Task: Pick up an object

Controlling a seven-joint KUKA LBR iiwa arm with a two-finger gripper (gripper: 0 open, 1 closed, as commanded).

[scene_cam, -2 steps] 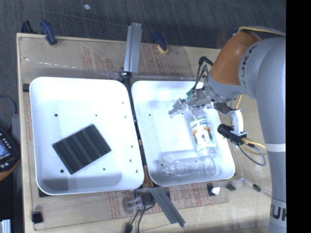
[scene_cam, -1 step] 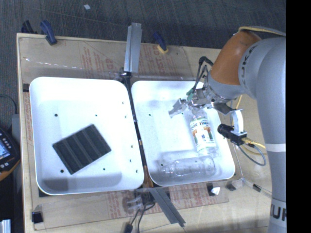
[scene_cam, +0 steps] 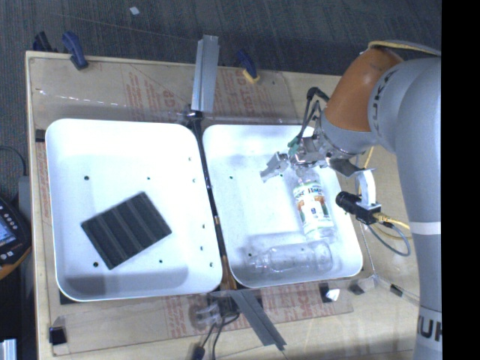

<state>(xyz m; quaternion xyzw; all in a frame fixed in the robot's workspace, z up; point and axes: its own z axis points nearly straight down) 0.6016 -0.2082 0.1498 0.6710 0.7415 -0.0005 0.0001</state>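
A dark ribbed slab [scene_cam: 126, 229] lies flat in the left bin [scene_cam: 67, 137]: stiff, probably light, best pinched across an edge. In the right bin [scene_cam: 225, 193], a clear bottle [scene_cam: 292, 259] lies along the front wall and a labelled bottle [scene_cam: 313, 208] beside the gripper [scene_cam: 296, 158]; both look slippery, best held across the body. Finger state: cannot tell.

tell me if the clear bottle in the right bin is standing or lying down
Lying down. The clear bottle rests on its side along the near wall of the right bin, its length running left to right.
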